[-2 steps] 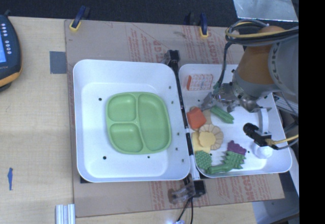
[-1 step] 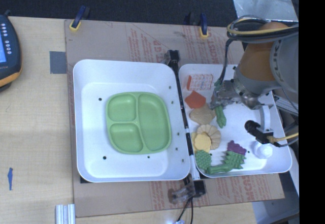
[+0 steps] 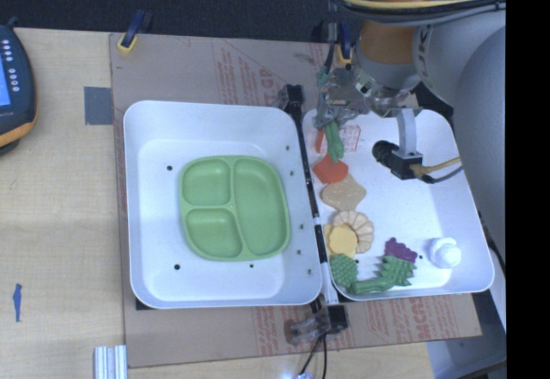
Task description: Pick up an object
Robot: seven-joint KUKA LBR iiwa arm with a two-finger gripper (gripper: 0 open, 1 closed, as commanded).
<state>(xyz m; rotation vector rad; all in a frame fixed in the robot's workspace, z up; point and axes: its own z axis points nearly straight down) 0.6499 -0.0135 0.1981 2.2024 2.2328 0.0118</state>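
Observation:
My gripper [image 3: 333, 121] hangs over the far left corner of the right bin [image 3: 455, 197]. It is shut on the green top of a toy carrot [image 3: 331, 168], whose orange body points down just above the bin floor by the left wall. Below the carrot, along that wall, lie a beige bread-like piece [image 3: 344, 194] and a flower-shaped piece with a yellow centre [image 3: 347, 234]. Nearer the front lie a green toy [image 3: 371, 277], a purple grape bunch [image 3: 400, 249] and a small white object [image 3: 444, 253].
The left bin [image 3: 146, 197] holds a green divided plate [image 3: 234, 207]. A black fitting with a cable [image 3: 397, 159] hangs from the arm over the right bin's middle. The arm's bulk covers the bin's far right corner. A handheld controller [image 3: 13, 85] lies at the bench's left edge.

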